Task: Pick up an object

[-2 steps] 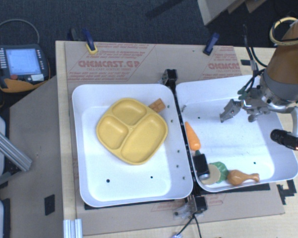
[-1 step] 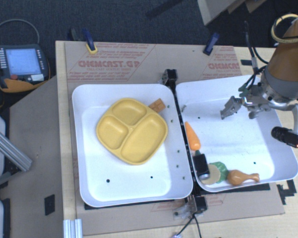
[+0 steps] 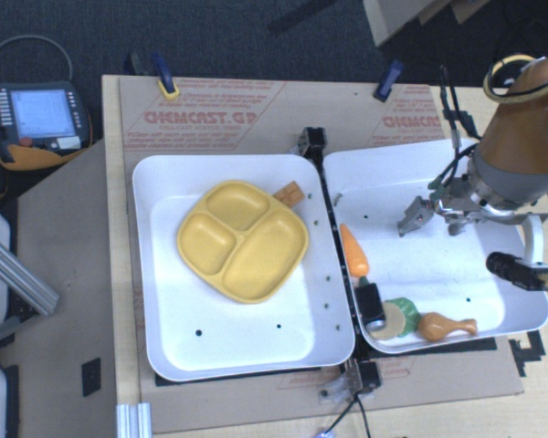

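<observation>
The pincer (image 3: 436, 217) hangs over the right bin (image 3: 393, 176) with its fingers apart and nothing between them. A toy carrot (image 3: 353, 251) lies against that bin's left wall, well apart from the pincer. Along the near wall lie a black block (image 3: 369, 306), a green round piece (image 3: 404, 315) and a toy drumstick (image 3: 443, 325). The left bin (image 3: 164, 272) holds a yellow divided plate (image 3: 243, 241).

L bin (image 3: 155, 272): divided plate (image 3: 242, 241) at centre, small block (image 3: 289, 193) behind it. R bin (image 3: 393, 176): carrot (image 3: 353, 251) at L wall, drumstick (image 3: 445, 325) front.
</observation>
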`<state>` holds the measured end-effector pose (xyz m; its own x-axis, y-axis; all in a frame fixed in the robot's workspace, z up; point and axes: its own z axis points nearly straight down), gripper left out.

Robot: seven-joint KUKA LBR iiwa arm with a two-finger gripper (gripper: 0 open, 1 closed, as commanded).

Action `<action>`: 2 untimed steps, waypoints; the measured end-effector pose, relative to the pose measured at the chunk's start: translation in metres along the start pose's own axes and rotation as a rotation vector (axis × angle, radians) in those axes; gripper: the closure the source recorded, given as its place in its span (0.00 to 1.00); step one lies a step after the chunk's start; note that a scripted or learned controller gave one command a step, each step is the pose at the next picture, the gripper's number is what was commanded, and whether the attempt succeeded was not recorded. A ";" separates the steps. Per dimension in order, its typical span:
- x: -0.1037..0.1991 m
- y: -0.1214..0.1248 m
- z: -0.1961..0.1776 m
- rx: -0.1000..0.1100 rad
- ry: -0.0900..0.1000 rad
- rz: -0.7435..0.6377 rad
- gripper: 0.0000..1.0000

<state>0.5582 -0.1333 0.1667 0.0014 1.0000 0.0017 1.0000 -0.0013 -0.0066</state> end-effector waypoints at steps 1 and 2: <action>0.004 -0.003 0.060 -0.004 -0.001 -0.001 0.00; 0.002 -0.001 0.078 -0.008 -0.004 0.001 0.00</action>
<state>0.5564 -0.1313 0.0883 0.0024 1.0000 -0.0021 1.0000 -0.0024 0.0012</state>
